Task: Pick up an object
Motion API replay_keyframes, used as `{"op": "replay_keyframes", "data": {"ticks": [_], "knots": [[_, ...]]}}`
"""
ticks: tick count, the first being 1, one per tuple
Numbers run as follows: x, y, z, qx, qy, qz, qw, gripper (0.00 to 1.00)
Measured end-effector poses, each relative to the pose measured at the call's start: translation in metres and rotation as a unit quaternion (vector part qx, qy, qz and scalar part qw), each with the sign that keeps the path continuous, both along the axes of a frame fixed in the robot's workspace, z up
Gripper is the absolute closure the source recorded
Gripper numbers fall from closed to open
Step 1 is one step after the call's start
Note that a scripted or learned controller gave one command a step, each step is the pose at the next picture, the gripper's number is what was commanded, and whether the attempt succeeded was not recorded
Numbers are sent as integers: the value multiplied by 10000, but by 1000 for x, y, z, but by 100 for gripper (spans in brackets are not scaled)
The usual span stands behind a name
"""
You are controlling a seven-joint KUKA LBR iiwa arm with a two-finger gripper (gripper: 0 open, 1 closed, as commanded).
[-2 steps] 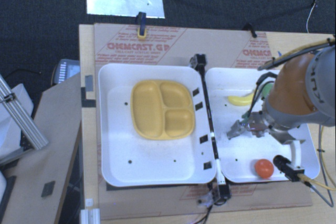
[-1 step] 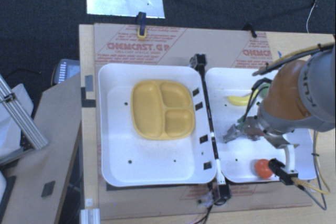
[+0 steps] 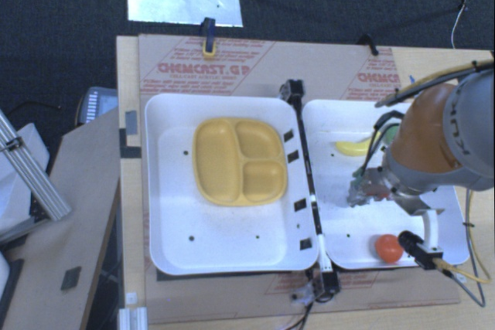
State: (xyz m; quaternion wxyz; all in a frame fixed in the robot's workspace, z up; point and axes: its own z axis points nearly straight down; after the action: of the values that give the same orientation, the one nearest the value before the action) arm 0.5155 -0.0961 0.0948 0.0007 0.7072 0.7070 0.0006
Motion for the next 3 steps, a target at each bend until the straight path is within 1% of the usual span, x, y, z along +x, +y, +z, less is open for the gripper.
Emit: {"op": "replay_keyframes", "data": {"ticks": [1, 2, 3], "knots": [[-6, -1, 61, -4, -22, 15, 10000, 100], [2, -7, 121, -9, -30, 21, 10000, 100], [6, -7, 185, -7, -32, 24, 10000, 100]]}}
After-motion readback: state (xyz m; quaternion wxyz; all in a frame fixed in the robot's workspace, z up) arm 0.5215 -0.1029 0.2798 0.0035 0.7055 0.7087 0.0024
